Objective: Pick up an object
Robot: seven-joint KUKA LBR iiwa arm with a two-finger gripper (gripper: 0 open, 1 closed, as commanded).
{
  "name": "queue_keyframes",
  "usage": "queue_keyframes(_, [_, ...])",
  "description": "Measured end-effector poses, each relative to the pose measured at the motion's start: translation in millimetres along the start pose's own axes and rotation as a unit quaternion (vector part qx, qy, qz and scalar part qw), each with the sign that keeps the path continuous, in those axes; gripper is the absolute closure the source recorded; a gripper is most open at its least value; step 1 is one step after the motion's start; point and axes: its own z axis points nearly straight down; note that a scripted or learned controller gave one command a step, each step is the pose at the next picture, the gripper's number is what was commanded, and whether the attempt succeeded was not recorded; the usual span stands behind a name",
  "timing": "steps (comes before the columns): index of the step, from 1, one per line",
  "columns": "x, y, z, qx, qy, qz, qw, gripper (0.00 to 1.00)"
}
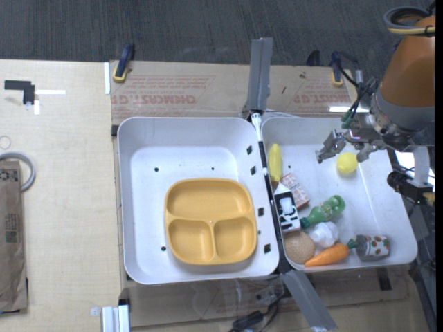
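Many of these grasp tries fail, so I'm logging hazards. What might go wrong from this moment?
The gripper hangs right by the small yellow ball; round, it may roll away if nudged. The other items, green bottle, carrot and cookie, crowd together near the right bin's front wall, so a reach there might catch two things or push them together.

Field notes, surroundings only. I log two white bins mid-frame: left bin [124, 185] and right bin [396, 209], touching along their inner edges. A grey bar [260, 75] stands at their shared upper corner. Under them lies a printed cardboard sheet [187, 92], pinned at the top by a left clamp [123, 64] and a right clamp [336, 71]. On the pale wooden bench [62, 185], far left: brown paper bag [10, 234], grey ring [26, 166], black bracket [21, 87]. Dark carpet [173, 12] along the top.
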Motion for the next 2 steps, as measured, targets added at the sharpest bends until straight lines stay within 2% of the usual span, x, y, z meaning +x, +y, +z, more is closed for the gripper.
queue_keyframes(1, [-0.8,0.3,-5.6,0.002,0.000,0.001,1.0000,1.00])
queue_keyframes(2, [15.9,3.9,-60.1,-0.001,-0.001,0.081,0.9967,1.00])
